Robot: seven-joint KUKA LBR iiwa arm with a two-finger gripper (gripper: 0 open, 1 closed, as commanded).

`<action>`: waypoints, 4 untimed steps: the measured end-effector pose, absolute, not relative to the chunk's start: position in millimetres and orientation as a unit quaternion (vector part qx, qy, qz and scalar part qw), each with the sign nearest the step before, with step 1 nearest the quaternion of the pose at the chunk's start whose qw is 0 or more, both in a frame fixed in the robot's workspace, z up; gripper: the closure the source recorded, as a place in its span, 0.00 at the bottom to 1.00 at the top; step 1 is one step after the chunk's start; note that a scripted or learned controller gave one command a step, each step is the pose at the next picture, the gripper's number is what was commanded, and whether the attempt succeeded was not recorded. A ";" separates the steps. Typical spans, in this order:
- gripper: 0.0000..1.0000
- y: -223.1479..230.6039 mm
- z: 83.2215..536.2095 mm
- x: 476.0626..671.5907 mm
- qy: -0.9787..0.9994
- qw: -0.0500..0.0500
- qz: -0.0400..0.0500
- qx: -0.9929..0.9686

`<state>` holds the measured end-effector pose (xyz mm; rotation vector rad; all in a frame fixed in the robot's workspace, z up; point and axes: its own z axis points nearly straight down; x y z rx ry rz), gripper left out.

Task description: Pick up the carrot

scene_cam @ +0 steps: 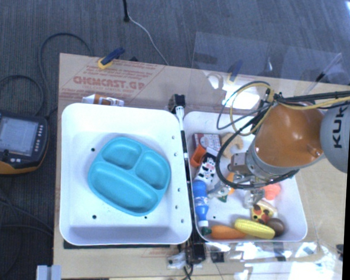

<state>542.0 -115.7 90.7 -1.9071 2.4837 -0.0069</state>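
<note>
The carrot (225, 232) is a small orange piece lying flat near the front wall of the right bin (300, 218), with its right end against a yellow corn cob (255, 228). My gripper (242, 181) hangs over the middle of that bin, under the orange band (287, 137) and a loop of cables. It is behind the carrot and apart from it, and its tip is hidden among cables and toys.
The right bin also holds a blue bottle (200, 198) along its left wall, a black-and-white dotted piece (208, 165), a pink piece (272, 190) and a brown one (276, 226). In the left bin (69, 219) lies a blue divided plate (130, 174). A control pendant (12, 141) sits off the bench, left.
</note>
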 end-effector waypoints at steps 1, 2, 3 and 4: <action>0.00 -124.9 90.2 559.1 0.870 0.004 -0.001 -0.493; 1.00 -123.2 102.2 562.1 0.870 0.008 -0.003 -0.493; 0.00 -123.0 101.2 561.6 0.870 0.007 -0.002 -0.493; 1.00 -121.0 110.6 562.5 0.870 0.009 -0.002 -0.493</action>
